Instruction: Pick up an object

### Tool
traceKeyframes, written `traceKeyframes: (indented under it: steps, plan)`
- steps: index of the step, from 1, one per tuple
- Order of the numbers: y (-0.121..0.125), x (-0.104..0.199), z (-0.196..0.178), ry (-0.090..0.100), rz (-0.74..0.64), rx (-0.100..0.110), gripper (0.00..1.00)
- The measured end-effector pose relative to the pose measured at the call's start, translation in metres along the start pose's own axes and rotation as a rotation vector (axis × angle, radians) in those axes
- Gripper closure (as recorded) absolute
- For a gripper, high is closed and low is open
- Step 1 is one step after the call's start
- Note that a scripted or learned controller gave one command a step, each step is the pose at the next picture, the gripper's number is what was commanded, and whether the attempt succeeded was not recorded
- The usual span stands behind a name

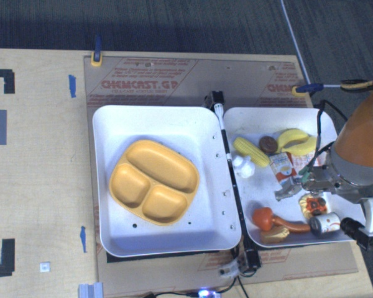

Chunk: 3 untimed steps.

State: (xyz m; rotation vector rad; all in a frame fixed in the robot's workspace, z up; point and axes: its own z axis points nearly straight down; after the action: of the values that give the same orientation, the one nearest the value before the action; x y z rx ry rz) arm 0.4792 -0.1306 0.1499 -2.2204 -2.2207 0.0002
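A yellow tray (153, 180) lies in the left bin (105, 126). The right bin (252, 118) holds a banana (296, 140), corn (251, 151) and packets. The tool (296, 190) hangs over them.

Two bins sit side by side on the counter (37, 185). The left bin (112, 129) holds a three-compartment tray (153, 180). Right of that tray, the right bin (236, 120) holds a corn cob (251, 151), a banana (296, 141), a packet (283, 167) and other small items.
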Motion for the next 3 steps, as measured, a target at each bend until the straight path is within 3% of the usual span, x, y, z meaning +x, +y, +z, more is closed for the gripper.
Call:
traceKeyframes:
  steps: [1, 2, 3]
  plan:
    - [0.001, 0.03, 0.064, -0.001, 0.0, -0.004, 0.0]
    - [0.003, 0.029, 0.053, -0.004, 0.001, -0.01, 1.0]
    - [0.003, 0.029, 0.053, -0.003, 0.001, -0.009, 0.0]
